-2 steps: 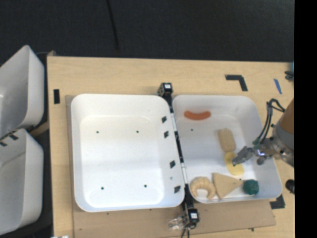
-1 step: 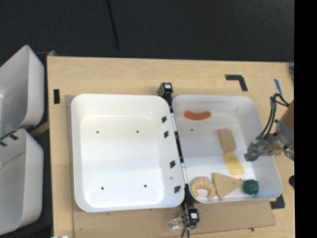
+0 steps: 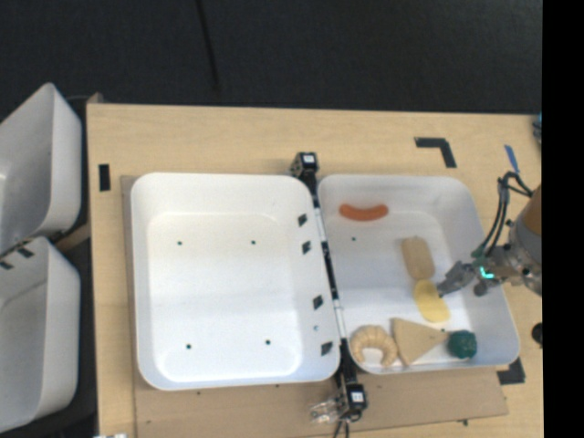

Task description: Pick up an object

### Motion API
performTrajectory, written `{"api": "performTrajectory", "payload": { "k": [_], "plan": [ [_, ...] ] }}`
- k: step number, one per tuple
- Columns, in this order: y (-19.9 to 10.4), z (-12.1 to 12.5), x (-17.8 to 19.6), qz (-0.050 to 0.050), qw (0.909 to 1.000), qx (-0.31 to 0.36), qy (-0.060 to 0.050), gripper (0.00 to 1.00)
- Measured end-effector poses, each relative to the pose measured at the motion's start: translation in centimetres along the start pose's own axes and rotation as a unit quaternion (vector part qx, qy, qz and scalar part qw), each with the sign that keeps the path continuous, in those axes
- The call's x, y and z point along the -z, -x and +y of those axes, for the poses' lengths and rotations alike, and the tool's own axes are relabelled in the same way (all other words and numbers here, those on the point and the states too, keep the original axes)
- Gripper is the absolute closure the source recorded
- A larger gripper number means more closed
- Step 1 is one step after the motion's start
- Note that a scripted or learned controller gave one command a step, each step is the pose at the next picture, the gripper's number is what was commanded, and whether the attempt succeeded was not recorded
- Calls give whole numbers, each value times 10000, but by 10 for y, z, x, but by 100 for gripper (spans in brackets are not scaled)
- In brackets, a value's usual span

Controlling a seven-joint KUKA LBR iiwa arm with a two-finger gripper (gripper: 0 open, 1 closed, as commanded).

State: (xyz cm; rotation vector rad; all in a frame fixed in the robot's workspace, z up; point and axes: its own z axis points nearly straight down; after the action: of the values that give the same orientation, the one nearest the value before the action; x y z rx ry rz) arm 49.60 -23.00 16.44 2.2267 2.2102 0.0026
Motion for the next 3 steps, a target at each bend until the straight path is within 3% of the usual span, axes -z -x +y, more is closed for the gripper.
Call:
{"api": "performTrajectory", "payload": {
  "k": [1,2,3],
  "plan": [
    [-11,48,200,-23,10000,64,49,0],
    [-1,9,82,2,10000,36,-17,0],
    [-1,-6,19,1,10000,33,-17,0]
  ]
}}
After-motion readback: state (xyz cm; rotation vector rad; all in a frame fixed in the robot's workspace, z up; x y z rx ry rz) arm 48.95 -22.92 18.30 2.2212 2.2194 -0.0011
